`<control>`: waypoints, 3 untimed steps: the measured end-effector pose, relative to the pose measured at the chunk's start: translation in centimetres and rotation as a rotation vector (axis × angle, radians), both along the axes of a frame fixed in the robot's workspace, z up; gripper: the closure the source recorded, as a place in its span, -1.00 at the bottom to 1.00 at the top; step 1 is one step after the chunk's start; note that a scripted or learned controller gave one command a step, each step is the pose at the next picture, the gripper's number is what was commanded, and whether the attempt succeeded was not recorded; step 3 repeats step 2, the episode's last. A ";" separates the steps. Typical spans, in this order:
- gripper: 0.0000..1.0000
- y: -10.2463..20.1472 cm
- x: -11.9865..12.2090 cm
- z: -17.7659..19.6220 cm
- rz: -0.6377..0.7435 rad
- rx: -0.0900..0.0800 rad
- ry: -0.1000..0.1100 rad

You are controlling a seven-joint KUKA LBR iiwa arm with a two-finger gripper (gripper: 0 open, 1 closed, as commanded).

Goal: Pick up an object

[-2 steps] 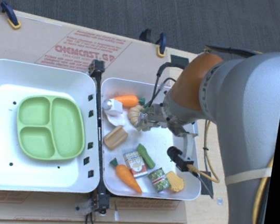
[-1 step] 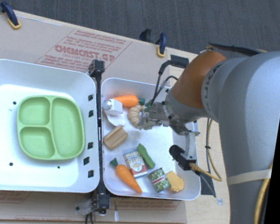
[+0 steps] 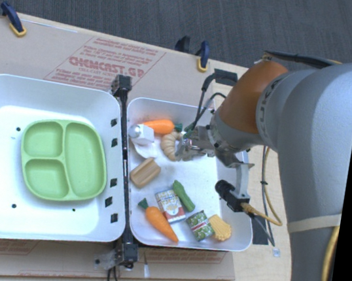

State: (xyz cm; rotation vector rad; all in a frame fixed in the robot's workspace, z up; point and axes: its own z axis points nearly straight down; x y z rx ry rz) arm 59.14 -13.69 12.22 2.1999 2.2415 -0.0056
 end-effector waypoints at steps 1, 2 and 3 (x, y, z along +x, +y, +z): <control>1.00 0.0 0.0 1.0 0.002 -0.001 -0.002; 1.00 -0.8 -5.7 6.6 -0.014 0.004 0.000; 1.00 -0.8 -5.7 6.6 -0.014 0.004 0.000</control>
